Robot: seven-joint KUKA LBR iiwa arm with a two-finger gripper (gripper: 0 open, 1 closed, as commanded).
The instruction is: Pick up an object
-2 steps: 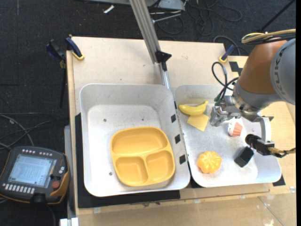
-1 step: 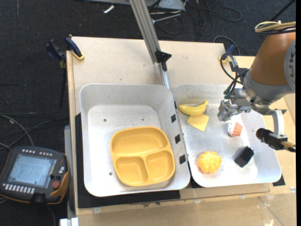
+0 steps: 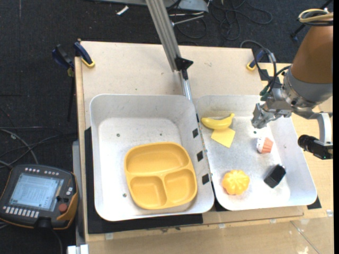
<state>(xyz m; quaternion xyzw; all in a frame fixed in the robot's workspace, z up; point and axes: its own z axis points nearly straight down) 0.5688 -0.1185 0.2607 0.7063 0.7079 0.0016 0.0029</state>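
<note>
The gripper (image 3: 260, 121) hangs over the right bin (image 3: 296, 192); its opening cannot be told. Below lie a red-and-white block (image 3: 264, 145), banana (image 3: 217, 121), and black block (image 3: 274, 175). Wooden bench (image 3: 132, 67), dark floor (image 3: 37, 20).

The arm (image 3: 317, 62) runs off the right edge; the teach pendant (image 3: 37, 197) is partly cropped at left

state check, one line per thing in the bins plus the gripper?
Gripper: above the right bin, holding nothing.
Banana: lying flat in the right bin.
Yellow wedge: flat, beside the banana.
Orange-and-white piece: loose, below the gripper.
Black block: loose.
Yellow pumpkin: upright.
Yellow tray: face up, left bin.
</note>
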